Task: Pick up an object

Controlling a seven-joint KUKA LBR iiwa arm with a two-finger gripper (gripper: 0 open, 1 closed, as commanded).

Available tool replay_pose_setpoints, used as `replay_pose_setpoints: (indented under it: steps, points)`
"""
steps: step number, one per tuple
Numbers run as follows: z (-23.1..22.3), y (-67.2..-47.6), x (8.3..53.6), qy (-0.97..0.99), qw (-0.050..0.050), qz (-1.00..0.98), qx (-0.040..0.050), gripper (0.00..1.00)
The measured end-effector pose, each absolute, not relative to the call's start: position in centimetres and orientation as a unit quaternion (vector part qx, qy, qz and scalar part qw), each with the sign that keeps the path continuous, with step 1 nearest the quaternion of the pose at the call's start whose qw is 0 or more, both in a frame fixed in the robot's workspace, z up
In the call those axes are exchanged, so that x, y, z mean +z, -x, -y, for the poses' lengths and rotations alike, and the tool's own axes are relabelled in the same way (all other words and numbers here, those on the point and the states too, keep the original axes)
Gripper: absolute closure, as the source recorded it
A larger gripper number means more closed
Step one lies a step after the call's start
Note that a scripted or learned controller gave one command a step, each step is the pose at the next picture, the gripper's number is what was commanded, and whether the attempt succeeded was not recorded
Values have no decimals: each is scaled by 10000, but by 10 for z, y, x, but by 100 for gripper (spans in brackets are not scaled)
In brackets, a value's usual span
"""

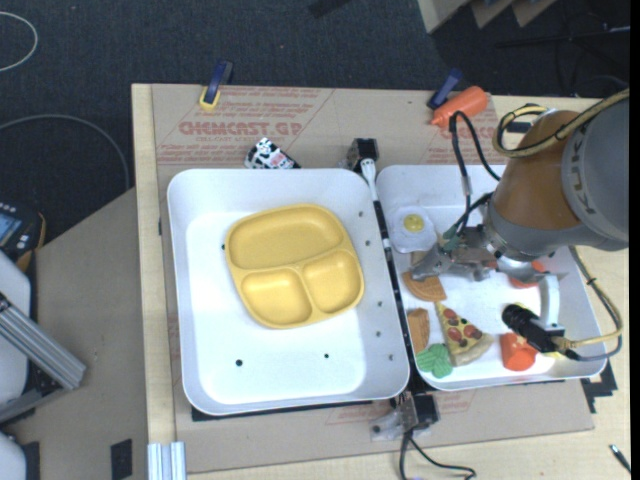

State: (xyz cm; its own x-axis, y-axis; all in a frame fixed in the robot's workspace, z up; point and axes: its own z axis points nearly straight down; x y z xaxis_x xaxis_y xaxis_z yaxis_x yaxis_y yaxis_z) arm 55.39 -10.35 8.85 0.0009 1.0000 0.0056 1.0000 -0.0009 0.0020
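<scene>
Right now my gripper [437,264] is down in the right bin [570,366], low over its left half. From this slanted view I cannot tell whether it is spread or closed, and I see nothing held in it. Its tip is just beside the upper edge of a brown flat piece [430,289], perhaps touching it, though I cannot be sure.

Behind my gripper, toward the bin's far left corner, lies a white disc with a yellow centre [412,224]. In front of the brown flat piece are an orange-brown strip [417,326] and a pizza slice [463,334] side by side, with a green lump [435,360] at the near edge. A red piece [517,354] sits further right along that edge.

The left bin [200,318] holds a yellow divided plate [295,266], well apart from my gripper. Both bins rest on a pale board [150,168] with red lettering. An orange clamp [461,104] and a blue and yellow clamp [213,87] grip its far edge, and a small black and white object [270,155] lies behind the left bin. Beyond is dark carpet [100,28].
</scene>
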Motion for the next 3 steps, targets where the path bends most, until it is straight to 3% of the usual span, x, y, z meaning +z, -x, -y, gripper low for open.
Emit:
replay_pose_setpoints:
  steps: [1,2,3]
  points:
    - [103,-557,103,7071,-35,7071,-58,100]
    - [96,-557,164,7065,-22,7077,-13,100]
    - [94,-554,227,7065,-37,7077,-25,100]
